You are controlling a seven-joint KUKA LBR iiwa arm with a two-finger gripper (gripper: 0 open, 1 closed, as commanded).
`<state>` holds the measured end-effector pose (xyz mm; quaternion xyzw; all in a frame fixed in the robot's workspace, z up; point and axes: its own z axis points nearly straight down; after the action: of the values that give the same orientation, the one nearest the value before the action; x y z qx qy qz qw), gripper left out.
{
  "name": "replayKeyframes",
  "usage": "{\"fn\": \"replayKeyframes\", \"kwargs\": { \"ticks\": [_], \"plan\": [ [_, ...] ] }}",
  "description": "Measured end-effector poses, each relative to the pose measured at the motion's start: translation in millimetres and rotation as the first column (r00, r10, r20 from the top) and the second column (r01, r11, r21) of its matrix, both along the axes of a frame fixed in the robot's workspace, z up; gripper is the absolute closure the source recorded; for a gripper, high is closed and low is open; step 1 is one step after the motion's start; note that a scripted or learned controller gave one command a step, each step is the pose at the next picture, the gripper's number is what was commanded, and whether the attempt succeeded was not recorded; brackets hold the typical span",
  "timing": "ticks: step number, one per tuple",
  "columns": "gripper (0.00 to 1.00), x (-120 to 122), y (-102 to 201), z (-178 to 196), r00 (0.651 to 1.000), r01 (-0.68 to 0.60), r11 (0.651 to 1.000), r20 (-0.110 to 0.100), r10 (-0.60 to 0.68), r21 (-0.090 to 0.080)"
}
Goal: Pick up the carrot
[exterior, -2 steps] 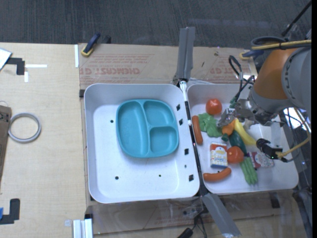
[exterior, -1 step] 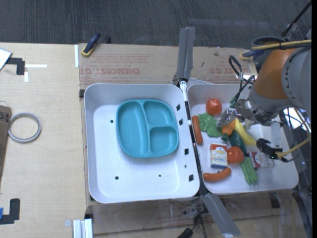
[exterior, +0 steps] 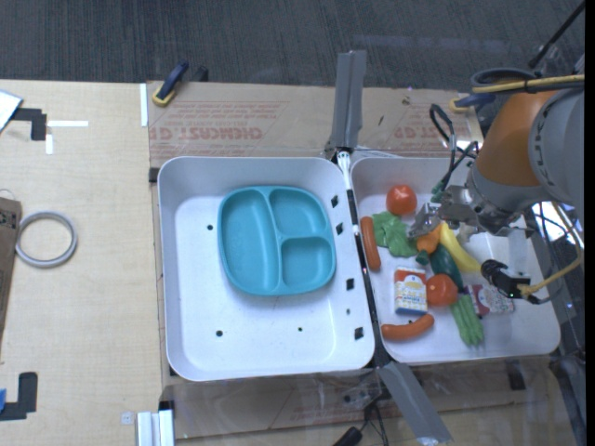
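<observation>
The carrot (exterior: 428,242) is a small orange piece with a dark green top (exterior: 443,264). It lies in the right bin (exterior: 521,342) between a green leafy toy (exterior: 395,235) and a yellow banana (exterior: 458,249). My gripper (exterior: 429,223) reaches in from the right and is low in the bin. Its tip sits right over the carrot's orange end and hides part of it. The view is too small to show whether the carrot is held.
Around the carrot lie a red tomato (exterior: 402,199), two sausages (exterior: 371,244) (exterior: 407,327), a small box (exterior: 410,291), a second tomato (exterior: 442,290) and a green vegetable (exterior: 468,319). The left bin (exterior: 186,277) holds a teal divided plate (exterior: 277,240). A tape roll (exterior: 42,239) lies at far left.
</observation>
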<state>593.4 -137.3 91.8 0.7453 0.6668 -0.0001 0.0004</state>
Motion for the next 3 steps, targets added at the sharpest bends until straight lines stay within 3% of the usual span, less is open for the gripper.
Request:
{"fn": "replayKeyframes", "kwargs": {
  "ticks": [1, 2, 3],
  "plan": [
    [0.00, 0.0, 0.0, 0.0, 1.000, 0.000, 1.000, 0.000, 0.000, 0.000],
    [0.00, -18.5, 18.2, -0.3, 0.966, -0.257, 0.966, -0.002, 0.257, 0.001],
    [0.00, 46.0, 30.4, 0.8, 0.914, -0.405, 0.914, 0.002, 0.405, -0.002]
  ]
}}
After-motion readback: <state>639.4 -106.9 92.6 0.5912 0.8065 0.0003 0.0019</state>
